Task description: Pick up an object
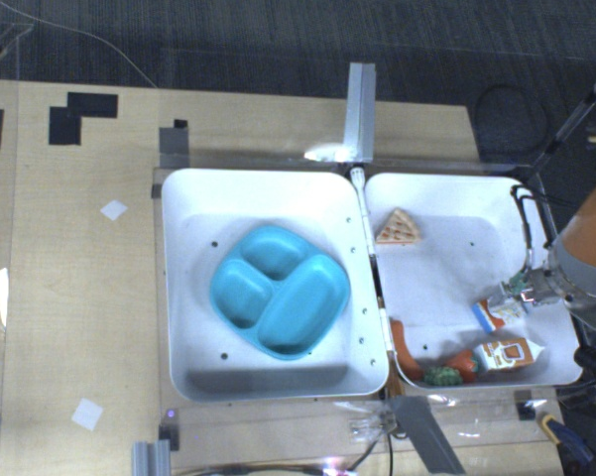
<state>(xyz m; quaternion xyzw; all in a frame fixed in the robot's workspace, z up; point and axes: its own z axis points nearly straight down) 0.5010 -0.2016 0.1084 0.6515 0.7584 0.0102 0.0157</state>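
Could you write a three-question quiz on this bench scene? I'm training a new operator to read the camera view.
1. True or false: the blue three-compartment plastic plate lies in the left white bin.
2. Which lies nearest the divider at the right white bin's far end? A: tan triangular waffle-patterned wedge; B: small white and orange carton; C: orange carrot with green top.
3. Fill in: the arm's hand is over the ____ bin.

Key: 1 true; 2 A; 3 right.

2 white bins (183, 266), 1 blue divided plate (280, 291), 1 waffle wedge (398, 228), 1 small carton (504, 354), 1 carrot (454, 367), 1 red sausage (402, 350).
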